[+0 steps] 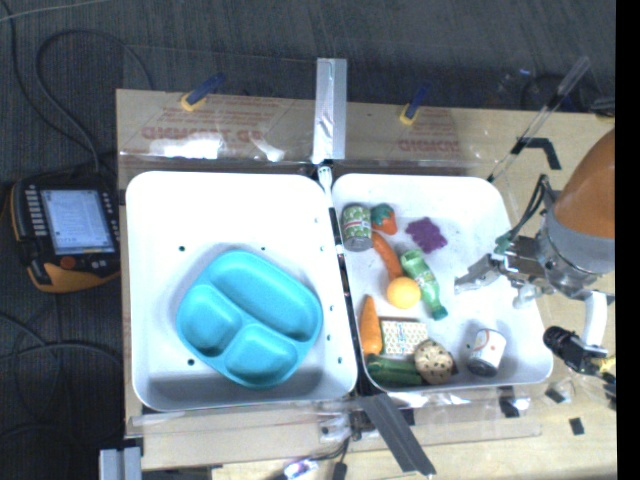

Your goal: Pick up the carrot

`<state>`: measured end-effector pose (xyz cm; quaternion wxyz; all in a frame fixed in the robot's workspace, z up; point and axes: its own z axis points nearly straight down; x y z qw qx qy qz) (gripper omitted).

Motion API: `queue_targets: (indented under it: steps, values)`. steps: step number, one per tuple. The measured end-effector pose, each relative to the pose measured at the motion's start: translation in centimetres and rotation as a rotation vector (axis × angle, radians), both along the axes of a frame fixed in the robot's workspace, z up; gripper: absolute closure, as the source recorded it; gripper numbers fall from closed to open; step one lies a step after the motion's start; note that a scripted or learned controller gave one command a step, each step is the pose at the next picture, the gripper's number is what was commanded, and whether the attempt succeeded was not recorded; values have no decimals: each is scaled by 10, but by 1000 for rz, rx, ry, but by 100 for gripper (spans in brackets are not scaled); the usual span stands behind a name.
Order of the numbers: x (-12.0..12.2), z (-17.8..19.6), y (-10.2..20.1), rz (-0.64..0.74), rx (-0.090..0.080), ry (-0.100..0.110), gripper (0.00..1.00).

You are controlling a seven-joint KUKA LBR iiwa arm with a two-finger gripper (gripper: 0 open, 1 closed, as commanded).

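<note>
Here, carrot (pixel 369 325) against right bin's (pixel 470 187) left wall.

Robotics lab: teach pendant (pixel 68 230), floor cables (pixel 60 53).

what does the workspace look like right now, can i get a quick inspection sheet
surface: bench with two shallow white bins; left bin holds a blue divided tray, right bin holds the small items
job's things: carrot lies in the right bin, between the can and the green bottle, not gripped
clutter: orange ball, purple piece, second orange piece by the divider, patterned box, dark green vegetable, brown ball, small white and dark object
grippers: gripper over the right side of the right bin, apart from the carrot; fingers too unclear to judge
cables: black cables on the floor at left
surroundings: teach pendant left of the bench, dark carpet
</note>
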<state>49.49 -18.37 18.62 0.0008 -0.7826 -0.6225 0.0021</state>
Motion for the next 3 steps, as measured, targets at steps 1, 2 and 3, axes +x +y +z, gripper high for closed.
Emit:
queue_targets:
  steps: [1,2,3]
  values:
    - [56,-96,32,133,-4,-14,0]
    - [5,-95,65,-80,-5,-21,0]
    - [6,-86,67,-79,0,-19,100]
